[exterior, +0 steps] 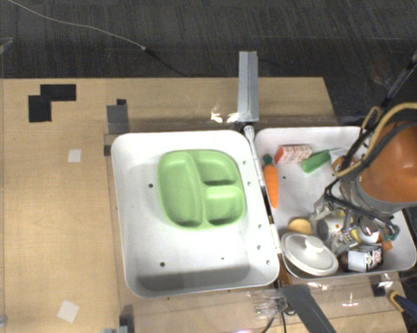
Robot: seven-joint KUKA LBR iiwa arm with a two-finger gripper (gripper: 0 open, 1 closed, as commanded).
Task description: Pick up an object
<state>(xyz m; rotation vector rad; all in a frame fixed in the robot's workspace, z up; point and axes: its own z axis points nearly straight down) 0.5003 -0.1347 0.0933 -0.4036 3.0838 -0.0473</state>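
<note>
— Where the arm [399, 168] comes in over the right bin [291, 137], what do you see of the hand?

— The hand [350, 232] is low in the near part of that bin, wrapped in cables. Can't tell whether it is open or closed, nor whether it has anything; clutter and wiring hide that.

— And the things in the right bin?

— A carrot [271, 183] lies against its left wall, pointing along it. Beyond the carrot, toward the bin's far edge, a small red-and-white packet [294, 153], and just right of that a green piece [314, 161]. At the near left corner sits a white lidded bowl [309, 253], with a yellowish round thing [300, 226] touching its far rim. A small white can [362, 259] with a dark label lies just right of the bowl, close under the hand.

— The other bin?

— The left bin [137, 202] sits flush beside the right bin on the desk [51, 235]. It carries a green divided plate [199, 187], three compartments, upside unclear, lying around the middle.
</note>
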